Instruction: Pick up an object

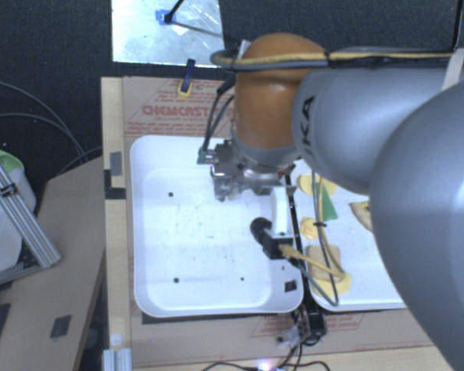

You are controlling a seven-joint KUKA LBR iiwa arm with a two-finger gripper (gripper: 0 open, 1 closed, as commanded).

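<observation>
While the grey arm point(387, 114) reaches in from the right and covers much of the scene, its orange band point(274, 91) sits above the back edge of the left bin point(151, 207). Below the band, the gripper point(226, 180) hangs over the back right part of that bin, close to the wall it shares with the right bin point(363, 280). From this slanted angle the wrist hides its tip, so I cannot tell whether the gripper is released or clenched, and nothing can be seen held in it.

Loose objects lie in the right bin, partly hidden by the arm. A green piece point(325, 205) rests near that bin's left wall, and several yellow pieces point(329, 277) lie in front of it toward the near corner, well apart from the gripper. On the floor of the left bin there are a few small dark dots and faint scuff marks.

Both bins stand on a sheet of cardboard point(170, 110) with red print, which lies on the tan counter point(69, 238). A small yellow and blue clamp point(186, 79) sits at the cardboard's back edge, and a shiny sheet point(151, 22) lies behind it.
</observation>
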